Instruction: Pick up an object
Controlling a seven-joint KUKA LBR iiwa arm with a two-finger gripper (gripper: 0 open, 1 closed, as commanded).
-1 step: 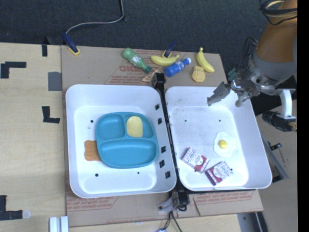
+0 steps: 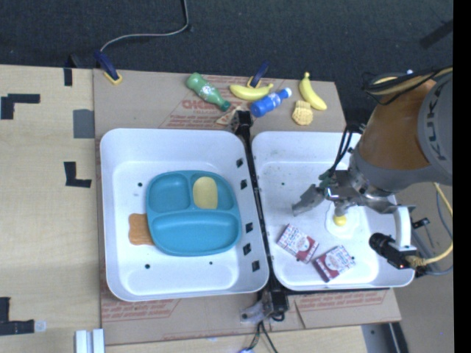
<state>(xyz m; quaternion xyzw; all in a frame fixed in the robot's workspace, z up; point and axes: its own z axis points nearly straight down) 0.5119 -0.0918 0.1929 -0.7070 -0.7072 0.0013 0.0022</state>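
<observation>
While the arm (image 2: 401, 134) hangs over the right bin (image 2: 294, 164), we log the gripper (image 2: 324, 199) spread open, holding nothing. Below it, near the bin's front edge, lie two small packets (image 2: 297, 242) (image 2: 335, 262): we judge them light and crinkly, best pinched across the middle. Bare floor toward the back edge leaves room.

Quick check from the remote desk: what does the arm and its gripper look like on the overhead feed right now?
The arm is bulky and rounded: grey casing with a broad orange band above the wrist. Black cables loop along its side, with a yellowish one near its base. The gripper is grey metal with two slim fingers, and a white bracket carrying a black fitting sits just behind it.
</observation>
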